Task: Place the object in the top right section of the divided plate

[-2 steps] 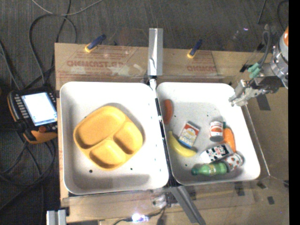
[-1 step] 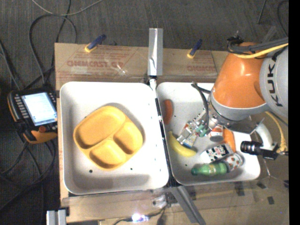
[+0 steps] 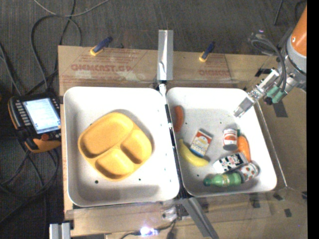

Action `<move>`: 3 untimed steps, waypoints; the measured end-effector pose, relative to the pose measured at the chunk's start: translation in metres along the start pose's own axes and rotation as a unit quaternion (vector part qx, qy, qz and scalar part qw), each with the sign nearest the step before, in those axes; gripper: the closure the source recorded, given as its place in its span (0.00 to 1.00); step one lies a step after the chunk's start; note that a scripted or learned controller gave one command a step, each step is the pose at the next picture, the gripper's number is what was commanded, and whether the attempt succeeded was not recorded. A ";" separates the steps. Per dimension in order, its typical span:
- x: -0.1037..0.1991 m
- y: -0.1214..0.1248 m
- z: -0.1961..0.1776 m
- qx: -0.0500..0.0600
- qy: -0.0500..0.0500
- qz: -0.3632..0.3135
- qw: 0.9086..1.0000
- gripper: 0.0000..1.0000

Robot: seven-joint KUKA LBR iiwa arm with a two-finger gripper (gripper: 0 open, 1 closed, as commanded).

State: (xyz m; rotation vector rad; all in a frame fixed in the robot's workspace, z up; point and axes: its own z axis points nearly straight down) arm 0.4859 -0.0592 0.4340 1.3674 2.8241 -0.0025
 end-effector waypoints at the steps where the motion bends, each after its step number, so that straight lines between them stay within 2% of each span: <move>1: 0.068 0.052 0.055 0.002 0.002 0.059 0.998 1.00; 2: 0.125 0.096 0.072 0.004 0.002 0.248 0.969 1.00; 3: 0.185 0.145 0.000 0.002 0.000 0.355 0.935 1.00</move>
